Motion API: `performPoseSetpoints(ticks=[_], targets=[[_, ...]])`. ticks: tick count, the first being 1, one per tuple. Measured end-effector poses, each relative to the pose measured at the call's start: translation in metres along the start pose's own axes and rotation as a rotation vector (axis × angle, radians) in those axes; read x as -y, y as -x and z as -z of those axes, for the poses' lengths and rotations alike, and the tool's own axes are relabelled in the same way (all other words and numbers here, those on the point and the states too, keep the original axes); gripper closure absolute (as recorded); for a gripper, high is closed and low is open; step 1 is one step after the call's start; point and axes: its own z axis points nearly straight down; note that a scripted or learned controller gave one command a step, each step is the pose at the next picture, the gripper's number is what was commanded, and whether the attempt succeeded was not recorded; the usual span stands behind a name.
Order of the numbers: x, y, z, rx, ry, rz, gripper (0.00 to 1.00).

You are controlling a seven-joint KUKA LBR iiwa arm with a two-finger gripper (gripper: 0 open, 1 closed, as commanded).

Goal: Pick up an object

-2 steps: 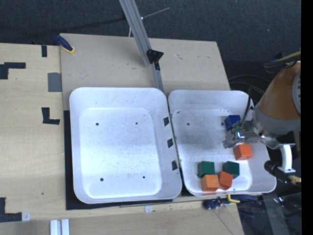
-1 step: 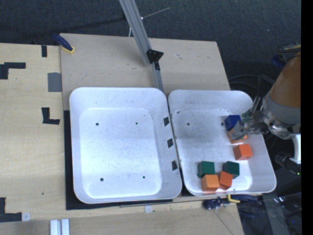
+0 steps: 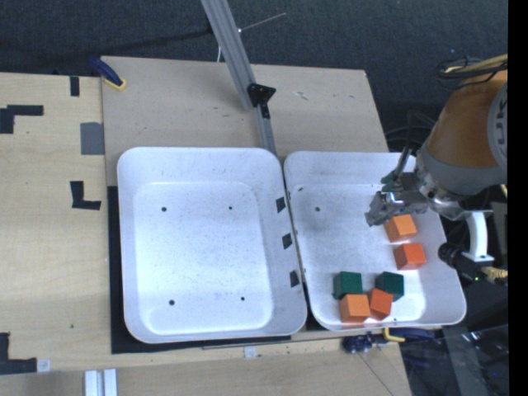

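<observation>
Where the right bin (image 3: 330,180) holds blocks, gripper (image 3: 388,209) sits just beside an orange block (image 3: 402,227); its grip cannot be told.

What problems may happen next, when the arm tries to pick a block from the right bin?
1. The end effector sits just beside the upper orange block, not over it, so a grasp may push the block away instead.
2. The next orange block lies close below, so it may get bumped.
3. The green and orange blocks near the right bin's front wall are crowded together, so a grasp there may catch two.
</observation>
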Motion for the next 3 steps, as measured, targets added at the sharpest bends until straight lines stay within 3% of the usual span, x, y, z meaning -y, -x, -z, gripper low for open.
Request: performPoseSetpoints(ticks=[1, 3], targets=[[-0.012, -0.053, 0.011, -0.001, -0.001, 0.001, 1.0], [-0.049, -0.156, -0.007, 0.001, -0.002, 0.0, 1.0]])
